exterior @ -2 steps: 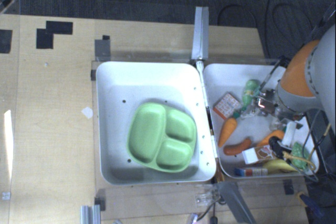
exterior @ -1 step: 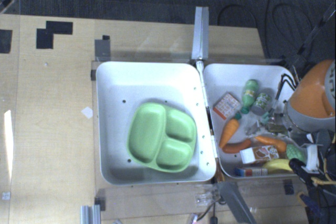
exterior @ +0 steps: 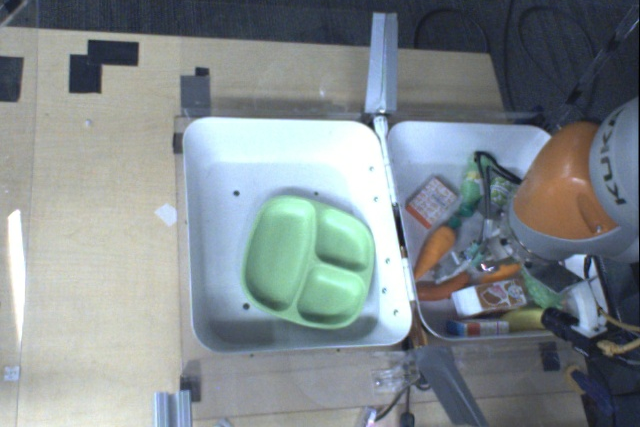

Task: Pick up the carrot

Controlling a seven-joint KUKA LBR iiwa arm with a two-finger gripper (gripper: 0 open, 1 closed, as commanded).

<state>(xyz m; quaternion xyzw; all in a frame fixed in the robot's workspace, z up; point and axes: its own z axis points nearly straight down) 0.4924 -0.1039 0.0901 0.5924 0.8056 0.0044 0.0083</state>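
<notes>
Right white bin (exterior: 405, 175), right of frame: tapered orange carrot (exterior: 434, 250) lying near the left wall among cluttered small items. Metal two-finger gripper (exterior: 482, 250) just right of it; jaw state cannot be told. Left white bin (exterior: 215, 165): green compartmented plastic tray (exterior: 309, 260).

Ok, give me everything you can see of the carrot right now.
The carrot is orange, tapered, smooth and plastic-looking, probably a toy. It lies tilted in the right bin, near the wall shared with the left bin, below a small printed box. The gripper is just to its right among clutter; whether they touch is unclear.
</notes>
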